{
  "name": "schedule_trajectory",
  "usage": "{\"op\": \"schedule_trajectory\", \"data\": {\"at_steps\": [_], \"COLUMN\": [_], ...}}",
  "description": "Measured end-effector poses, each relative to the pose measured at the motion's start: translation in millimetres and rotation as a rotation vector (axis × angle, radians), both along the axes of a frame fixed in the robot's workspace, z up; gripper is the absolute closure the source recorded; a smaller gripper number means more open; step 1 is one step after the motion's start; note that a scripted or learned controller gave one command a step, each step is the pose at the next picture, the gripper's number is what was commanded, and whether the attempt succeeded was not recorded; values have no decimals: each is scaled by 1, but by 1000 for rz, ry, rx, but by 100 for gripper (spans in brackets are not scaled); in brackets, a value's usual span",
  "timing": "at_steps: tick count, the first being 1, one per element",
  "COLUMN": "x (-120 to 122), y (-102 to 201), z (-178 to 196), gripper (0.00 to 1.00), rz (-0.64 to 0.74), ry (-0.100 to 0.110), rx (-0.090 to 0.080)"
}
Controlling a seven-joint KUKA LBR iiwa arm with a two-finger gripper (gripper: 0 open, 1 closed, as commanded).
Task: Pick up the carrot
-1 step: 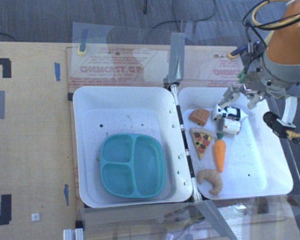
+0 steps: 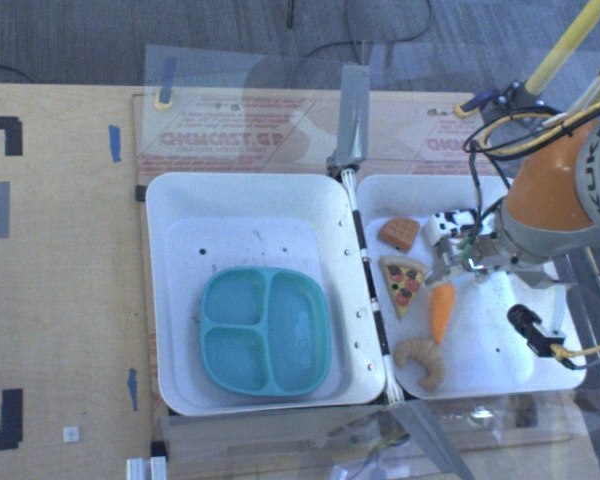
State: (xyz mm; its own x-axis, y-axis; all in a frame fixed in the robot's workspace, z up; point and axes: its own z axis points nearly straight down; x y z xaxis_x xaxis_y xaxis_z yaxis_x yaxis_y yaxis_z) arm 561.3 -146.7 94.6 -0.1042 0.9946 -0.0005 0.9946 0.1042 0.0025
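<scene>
Though slightly tilted, carrot [image 2: 441, 312] near-vertical.

Arm [image 2: 555, 193] cut off at right edge; black-white item [image 2: 448, 224] partly hidden behind gripper [image 2: 452, 262], too small to identify. Right bin [image 2: 500, 368] far rim under arm.

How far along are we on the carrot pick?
Done: the arm has reached into the right bin, and the gripper sits just above the carrot's upper end. In hand: nothing that I can confirm; the carrot lies flat on the bin floor between the pizza slice and the croissant, and whether the gripper touches it is unclear. Left: grasp and lift.
</scene>
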Motion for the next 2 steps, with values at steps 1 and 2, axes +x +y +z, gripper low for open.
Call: {"op": "schedule_trajectory", "data": {"at_steps": [1, 2], "x": [0, 11], "y": [-3, 65], "z": [10, 90], "gripper": [100, 100], "rz": [-7, 40], "ry": [-4, 1], "rx": [-1, 0]}}
